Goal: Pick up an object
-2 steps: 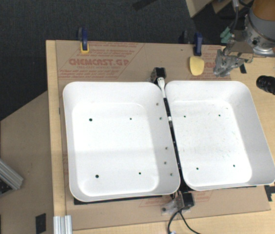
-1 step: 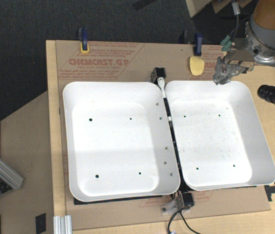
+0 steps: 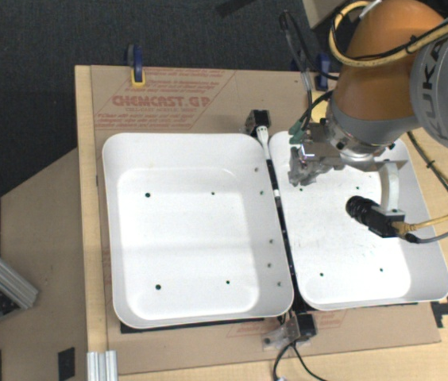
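My gripper (image 3: 301, 167) hangs low over the back left corner of the right bin (image 3: 351, 292), close to the divider between the two bins. The grey wrist and the orange band (image 3: 379, 46) above it cover the back of that bin. The gripper's tip is small and dark against the white floor, and I cannot make out how it stands or whether anything is in it. A black cylinder (image 3: 369, 216) on a white bracket juts from the wrist over the middle of the right bin, with a yellow cable trailing from it.
The left bin (image 3: 121, 236) lies beside the right one, its floor white with a few small dark dots. Both rest on a brown board (image 3: 168, 94) with red lettering. A blue clamp (image 3: 136, 62) sits at the board's back edge, and black clips (image 3: 256, 122) hold the bins together.
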Controlling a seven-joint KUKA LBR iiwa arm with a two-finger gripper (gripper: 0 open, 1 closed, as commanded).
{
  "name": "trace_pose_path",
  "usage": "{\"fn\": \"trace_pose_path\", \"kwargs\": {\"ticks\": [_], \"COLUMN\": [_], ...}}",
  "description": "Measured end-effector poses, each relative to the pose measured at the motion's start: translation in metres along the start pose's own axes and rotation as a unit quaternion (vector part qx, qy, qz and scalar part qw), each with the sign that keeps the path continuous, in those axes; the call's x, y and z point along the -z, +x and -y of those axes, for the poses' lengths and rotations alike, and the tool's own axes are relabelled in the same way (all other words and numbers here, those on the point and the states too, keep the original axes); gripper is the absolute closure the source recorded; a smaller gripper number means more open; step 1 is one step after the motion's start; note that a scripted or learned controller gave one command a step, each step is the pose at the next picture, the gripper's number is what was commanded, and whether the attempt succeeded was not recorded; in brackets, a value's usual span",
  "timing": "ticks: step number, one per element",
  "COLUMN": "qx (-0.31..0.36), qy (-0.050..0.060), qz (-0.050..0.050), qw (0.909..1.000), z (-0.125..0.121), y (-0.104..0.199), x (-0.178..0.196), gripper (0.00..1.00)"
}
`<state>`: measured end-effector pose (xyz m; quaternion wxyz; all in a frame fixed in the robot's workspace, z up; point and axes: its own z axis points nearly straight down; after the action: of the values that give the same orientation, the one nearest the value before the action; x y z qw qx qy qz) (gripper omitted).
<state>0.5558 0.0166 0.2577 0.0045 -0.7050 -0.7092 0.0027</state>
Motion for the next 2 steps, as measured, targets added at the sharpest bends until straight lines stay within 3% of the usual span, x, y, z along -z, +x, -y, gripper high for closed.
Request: {"fn": "trace_pose_path", "kwargs": {"ticks": [1, 2], "qx": [0.0, -0.001], "qy": [-0.016, 0.0], "qz": [0.0, 0.002], "qw": [0.9999, 1.0], "z": [-0.008, -0.052], "y": [0.028, 0.053], "x": [0.179, 0.064], "gripper": [1.0, 1.0]}}
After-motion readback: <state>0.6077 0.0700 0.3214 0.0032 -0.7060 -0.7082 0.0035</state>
